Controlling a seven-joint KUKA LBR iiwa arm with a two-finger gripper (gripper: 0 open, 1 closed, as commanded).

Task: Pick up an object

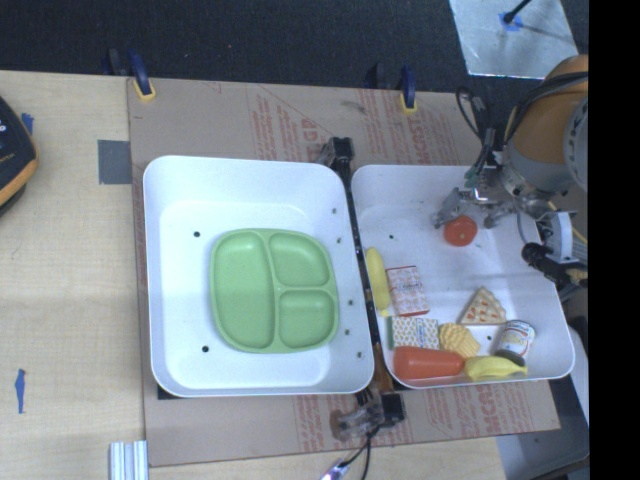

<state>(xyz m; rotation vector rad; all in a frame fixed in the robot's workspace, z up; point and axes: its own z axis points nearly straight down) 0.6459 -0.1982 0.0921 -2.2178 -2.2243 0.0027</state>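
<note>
My gripper hangs over the far part of the right bin, reaching in from the right. It is open, with its two fingers spread apart. A small red tomato lies on the bin floor right at the fingertips, slightly toward the near side, and is not held. Along the near side of the same bin lie a yellow banana, two cracker packets, a long red pepper, a corn piece, a sandwich wedge, a small can and another yellow piece.
The left bin holds a green divided plate. Clamps and cables sit at the seam between the bins, at the far and near ends. The arm's cabling hangs over the right bin's right rim.
</note>
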